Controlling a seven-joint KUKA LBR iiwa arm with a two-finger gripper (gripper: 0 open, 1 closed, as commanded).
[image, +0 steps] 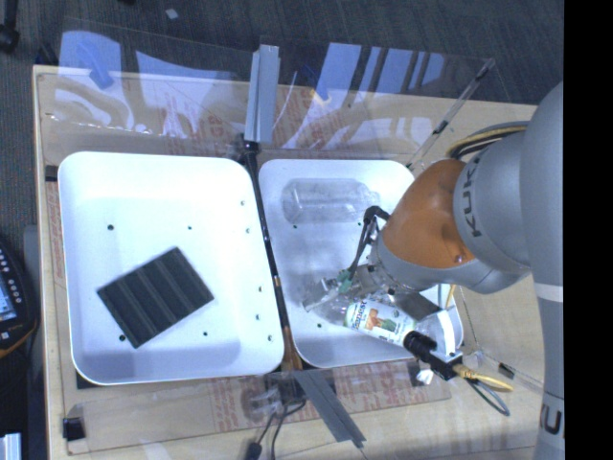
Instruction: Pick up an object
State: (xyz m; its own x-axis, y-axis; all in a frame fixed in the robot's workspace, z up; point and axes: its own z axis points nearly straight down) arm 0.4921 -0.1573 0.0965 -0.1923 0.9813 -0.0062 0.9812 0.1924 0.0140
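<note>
Now: ribbed dark flat panel [155, 296] | clear plastic bottle [327, 200] | labelled bottle [375, 318]

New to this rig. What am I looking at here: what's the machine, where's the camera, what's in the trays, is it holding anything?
One camera, fixed above the bench, looks down at a slant. The grey arm with the orange band reaches in from the right; its pincer is low in the right bin, over a small labelled bottle. Whether it grips anything can't be seen. A clear plastic bottle lies at that bin's far end. The left bin holds a dark ribbed flat panel.
</note>
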